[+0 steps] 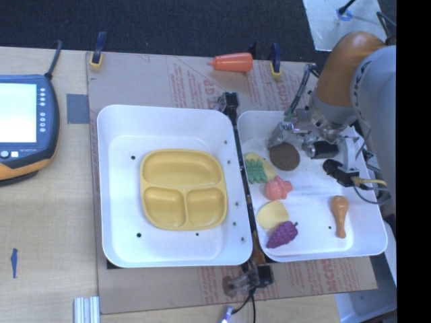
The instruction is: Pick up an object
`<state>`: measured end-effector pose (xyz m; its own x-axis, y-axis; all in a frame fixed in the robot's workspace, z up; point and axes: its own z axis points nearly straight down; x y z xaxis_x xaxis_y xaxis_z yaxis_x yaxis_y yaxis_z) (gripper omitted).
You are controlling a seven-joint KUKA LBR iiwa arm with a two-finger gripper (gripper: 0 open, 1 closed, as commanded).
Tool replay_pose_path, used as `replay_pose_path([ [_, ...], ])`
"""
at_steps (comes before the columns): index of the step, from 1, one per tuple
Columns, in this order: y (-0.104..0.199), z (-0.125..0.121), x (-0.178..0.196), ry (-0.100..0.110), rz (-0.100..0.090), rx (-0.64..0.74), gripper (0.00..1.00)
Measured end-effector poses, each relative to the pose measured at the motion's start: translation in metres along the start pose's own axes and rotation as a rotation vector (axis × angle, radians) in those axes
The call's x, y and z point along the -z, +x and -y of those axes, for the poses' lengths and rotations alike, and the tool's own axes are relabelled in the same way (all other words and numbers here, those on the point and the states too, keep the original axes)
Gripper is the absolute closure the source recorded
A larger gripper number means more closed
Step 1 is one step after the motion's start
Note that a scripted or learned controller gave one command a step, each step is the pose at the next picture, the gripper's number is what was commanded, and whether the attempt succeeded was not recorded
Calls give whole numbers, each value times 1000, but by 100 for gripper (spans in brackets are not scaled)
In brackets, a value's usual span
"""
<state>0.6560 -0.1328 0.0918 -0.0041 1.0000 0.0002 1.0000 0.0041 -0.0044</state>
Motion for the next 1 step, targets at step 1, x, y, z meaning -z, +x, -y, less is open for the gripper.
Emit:
replay_pose_path([
  [1, 17, 1, 0, 1, 0, 1, 0],
])
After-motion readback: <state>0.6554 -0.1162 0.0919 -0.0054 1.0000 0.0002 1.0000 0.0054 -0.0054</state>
